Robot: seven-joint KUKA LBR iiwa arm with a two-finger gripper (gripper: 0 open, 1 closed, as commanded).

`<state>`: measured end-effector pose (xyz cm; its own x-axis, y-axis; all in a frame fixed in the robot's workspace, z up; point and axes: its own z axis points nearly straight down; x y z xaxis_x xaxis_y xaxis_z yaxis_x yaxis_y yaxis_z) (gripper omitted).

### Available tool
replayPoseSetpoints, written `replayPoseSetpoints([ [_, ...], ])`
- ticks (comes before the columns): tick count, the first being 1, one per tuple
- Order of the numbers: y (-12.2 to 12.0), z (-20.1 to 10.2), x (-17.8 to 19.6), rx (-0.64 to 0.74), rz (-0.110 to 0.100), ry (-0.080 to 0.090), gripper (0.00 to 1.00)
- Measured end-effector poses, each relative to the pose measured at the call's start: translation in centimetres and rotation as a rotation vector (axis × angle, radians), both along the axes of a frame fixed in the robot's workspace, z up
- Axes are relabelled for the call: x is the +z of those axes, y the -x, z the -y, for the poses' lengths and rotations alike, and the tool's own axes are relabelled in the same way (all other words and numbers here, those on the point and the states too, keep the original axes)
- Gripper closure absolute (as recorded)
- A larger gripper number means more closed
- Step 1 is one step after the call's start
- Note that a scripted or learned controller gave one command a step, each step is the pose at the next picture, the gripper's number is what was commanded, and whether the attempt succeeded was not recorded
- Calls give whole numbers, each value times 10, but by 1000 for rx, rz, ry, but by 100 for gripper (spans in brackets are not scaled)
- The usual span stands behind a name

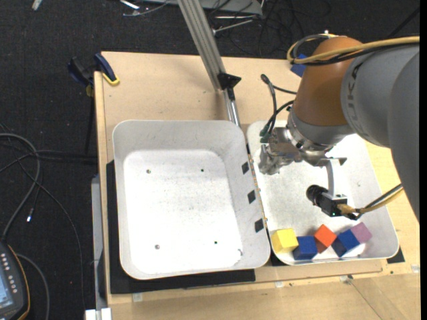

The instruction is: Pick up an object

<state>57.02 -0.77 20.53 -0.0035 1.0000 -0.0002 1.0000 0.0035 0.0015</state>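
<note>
Several small blocks lie in a row along the front edge of the right bin (373,179): a yellow cube (285,239), a blue cube (306,247), an orange cube (325,235), a second blue cube (346,243) and a purple cube (361,232). My gripper (269,160) hangs over the bin's far left part, close to the wall it shares with the left bin. It is well away from the blocks, and I see no block at it. The arm's orange band (323,89) and grey body hide the bin's far right corner.
The left bin (133,139) sits beside the right one, with black clips on the shared wall. A slanted metal pole (203,39) rises behind the bins. A black cabled part (321,199) hangs from the arm over the right bin's middle. Wooden bench edges surround both bins.
</note>
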Motion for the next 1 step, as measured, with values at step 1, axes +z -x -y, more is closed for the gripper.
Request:
replayPoseSetpoints([
  [1,11,-80,-6,6,-4,-4,100],
])
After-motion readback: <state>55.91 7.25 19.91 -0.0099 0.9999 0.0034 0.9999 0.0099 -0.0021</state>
